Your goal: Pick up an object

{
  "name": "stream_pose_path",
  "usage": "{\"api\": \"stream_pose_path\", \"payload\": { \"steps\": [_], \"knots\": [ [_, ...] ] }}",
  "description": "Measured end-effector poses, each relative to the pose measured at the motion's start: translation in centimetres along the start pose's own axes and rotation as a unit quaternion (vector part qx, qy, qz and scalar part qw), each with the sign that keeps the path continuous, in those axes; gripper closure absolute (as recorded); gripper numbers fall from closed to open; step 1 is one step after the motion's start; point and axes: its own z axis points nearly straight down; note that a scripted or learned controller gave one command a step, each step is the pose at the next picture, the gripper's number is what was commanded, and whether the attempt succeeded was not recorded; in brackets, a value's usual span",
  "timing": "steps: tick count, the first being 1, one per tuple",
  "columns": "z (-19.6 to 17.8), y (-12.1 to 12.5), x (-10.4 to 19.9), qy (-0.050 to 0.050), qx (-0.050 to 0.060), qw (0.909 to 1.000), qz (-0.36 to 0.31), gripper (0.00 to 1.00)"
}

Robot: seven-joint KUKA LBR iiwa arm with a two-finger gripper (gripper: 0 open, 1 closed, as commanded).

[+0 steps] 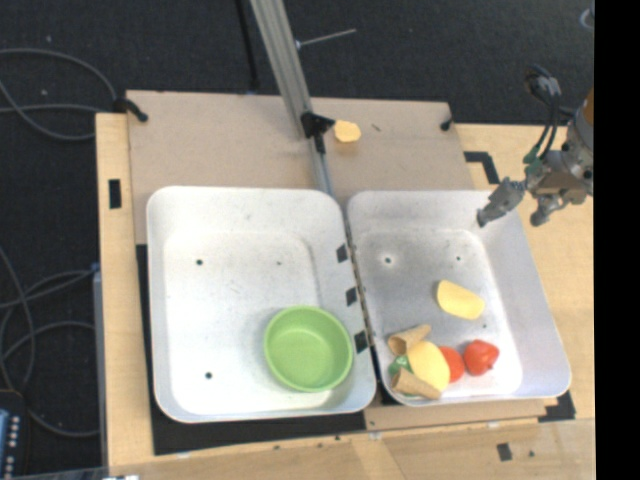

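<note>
My gripper (520, 206) hangs over the upper right corner of the right bin (420, 238), its two fingers spread apart with nothing between them. Well below it in that bin lies a yellow wedge-shaped piece (459, 299). At the bin's front edge sit a yellow lemon-like fruit (429, 364), a red tomato-like piece (481, 356), another red piece (453, 364) and two tan cone-shaped pieces (408, 341). A green bowl (308, 348) rests in the front right of the left bin (210, 268).
A small yellow object (347, 131) lies on the cardboard behind the bins. A metal post (285, 58) slants up from between the bins at the back. Black clips (350, 293) sit along the seam between the bins.
</note>
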Motion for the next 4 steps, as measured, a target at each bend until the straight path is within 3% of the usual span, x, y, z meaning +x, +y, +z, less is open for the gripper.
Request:
{"api": "stream_pose_path", "payload": {
  "steps": [1,4],
  "knots": [
    [0.0,0.0,0.0,0.0,0.0,1.0,0.0,0.0],
    [15.3,1.2,0.1,-0.001,0.002,1.0,0.001,0.0]
  ]
}}
